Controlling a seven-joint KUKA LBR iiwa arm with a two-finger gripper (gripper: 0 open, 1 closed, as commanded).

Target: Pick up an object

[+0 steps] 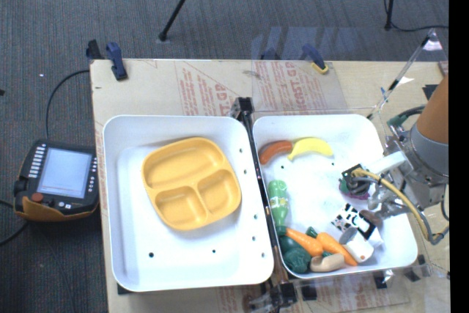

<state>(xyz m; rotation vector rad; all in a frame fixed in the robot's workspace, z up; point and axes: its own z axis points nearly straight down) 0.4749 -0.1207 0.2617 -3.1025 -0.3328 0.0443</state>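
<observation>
since there's just the one overhead camera looking down at a slant, here's what it's got. my arm (432,135) comes in from the right edge, over the right bin (344,124), and my claw (364,190) sits low over that bin's right half, close to a small dark purple thing (357,187). can't tell whether i'm clenched or released, honestly, the cables and the yellow hose (396,190) clutter that whole spot, and i can't tell if anything is actually caught in there.

the right bin holds all the toys. up top there's a banana (311,148) touching a reddish-brown sausage (272,150) on its left. down the left wall a green bottle-ish thing (278,199) stands on its own. along the bottom it's a pile: a carrot (304,239), a dark green veggie (296,257) just under it, a tan piece (327,262), and a black and white spotted toy (353,220) just below my claw.

the left bin (124,194) has a yellow divided plate (192,182) in the middle, tilted a bit, three compartments.

off the bench on the left, a tablet-like controller (57,179) sits on the carpet, with a black cable running up from it. two blue clamps (113,59) grip the bench's top left corner.
</observation>
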